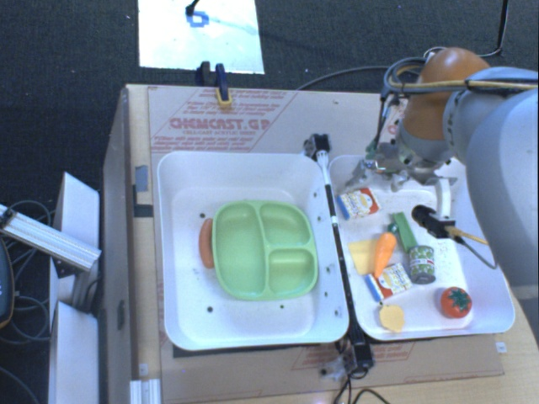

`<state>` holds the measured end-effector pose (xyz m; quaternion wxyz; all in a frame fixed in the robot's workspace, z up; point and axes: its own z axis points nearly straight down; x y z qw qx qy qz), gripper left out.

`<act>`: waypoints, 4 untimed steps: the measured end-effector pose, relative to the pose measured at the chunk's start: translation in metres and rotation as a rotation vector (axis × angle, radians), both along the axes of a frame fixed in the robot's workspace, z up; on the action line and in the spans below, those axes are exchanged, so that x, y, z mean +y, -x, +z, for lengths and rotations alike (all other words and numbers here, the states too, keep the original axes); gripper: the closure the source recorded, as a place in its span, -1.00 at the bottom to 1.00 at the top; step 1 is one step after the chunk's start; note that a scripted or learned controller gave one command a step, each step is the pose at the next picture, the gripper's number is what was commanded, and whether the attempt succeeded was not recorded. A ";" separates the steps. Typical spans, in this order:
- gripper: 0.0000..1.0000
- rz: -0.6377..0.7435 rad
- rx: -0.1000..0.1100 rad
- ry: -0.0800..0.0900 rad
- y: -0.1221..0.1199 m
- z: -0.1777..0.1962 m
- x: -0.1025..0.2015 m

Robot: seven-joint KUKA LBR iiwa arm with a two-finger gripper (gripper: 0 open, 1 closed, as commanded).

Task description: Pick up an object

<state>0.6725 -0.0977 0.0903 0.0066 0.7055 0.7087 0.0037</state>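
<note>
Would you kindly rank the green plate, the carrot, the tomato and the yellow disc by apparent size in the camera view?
1. Green plate, by far the largest.
2. Carrot.
3. Tomato.
4. Yellow disc, close to the tomato, so that pair is unsure.

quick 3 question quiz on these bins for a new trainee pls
1. True or false: the green divided plate lies in the left bin.
2. Which sits nearest the right bin's front right corner? A. carrot B. tomato C. cheese slice
3. Fill in: the hot dog lies along the plate's ___ edge.

Key: 1 true. 2 B. 3 left.
</note>
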 end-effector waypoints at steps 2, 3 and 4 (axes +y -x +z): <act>-1.00 0.000 0.010 -0.003 0.003 -0.005 0.008; -1.00 -0.003 0.011 -0.003 0.003 -0.005 -0.004; -1.00 0.000 0.012 -0.004 0.003 -0.005 0.008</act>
